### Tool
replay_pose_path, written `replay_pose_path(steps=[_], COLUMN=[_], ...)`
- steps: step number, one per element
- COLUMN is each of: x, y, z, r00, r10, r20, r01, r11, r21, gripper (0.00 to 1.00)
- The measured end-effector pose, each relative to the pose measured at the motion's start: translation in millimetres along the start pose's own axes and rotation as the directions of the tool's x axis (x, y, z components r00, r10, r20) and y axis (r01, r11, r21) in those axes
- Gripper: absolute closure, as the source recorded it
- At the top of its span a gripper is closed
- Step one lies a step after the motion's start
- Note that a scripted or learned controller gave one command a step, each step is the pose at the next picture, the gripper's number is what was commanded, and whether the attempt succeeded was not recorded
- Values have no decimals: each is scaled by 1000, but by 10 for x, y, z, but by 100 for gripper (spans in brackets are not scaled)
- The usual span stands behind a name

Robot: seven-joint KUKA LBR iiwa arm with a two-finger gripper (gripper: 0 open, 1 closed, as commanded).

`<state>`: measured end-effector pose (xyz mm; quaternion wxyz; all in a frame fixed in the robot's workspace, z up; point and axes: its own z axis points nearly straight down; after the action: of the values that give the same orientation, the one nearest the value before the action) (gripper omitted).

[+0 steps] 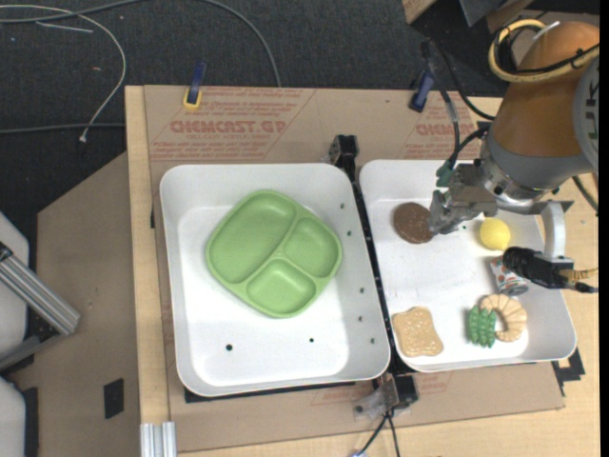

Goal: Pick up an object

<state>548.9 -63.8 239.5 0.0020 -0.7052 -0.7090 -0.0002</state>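
Note:
My gripper (pixel 443 219) hangs low in the right bin (pixel 419 284), just right of a brown round cookie-like disc (pixel 412 224) and touching or nearly touching its edge. A yellow ball (pixel 494 233) lies to the gripper's right. Toward the bin's front lie a slice of toast (pixel 417 331), a green ridged toy (pixel 481 326) and a tan ring-shaped pastry (pixel 508 316). A small red and white item (pixel 504 276) sits partly under the arm's black fitting.
The left bin (pixel 190 350) holds a green divided plate (pixel 273 252). The grey and orange arm (pixel 547 112) reaches in from the upper right over the right bin's far corner. Black clamps (pixel 343 149) sit between the bins at the back.

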Motion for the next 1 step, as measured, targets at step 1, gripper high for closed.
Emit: replay_pose_path(steps=[1], x=[521], y=[-114], z=[-78], r00=[1000], r10=[1], r20=[0], r01=[-1], r11=[1000], r21=[0], gripper=[100])
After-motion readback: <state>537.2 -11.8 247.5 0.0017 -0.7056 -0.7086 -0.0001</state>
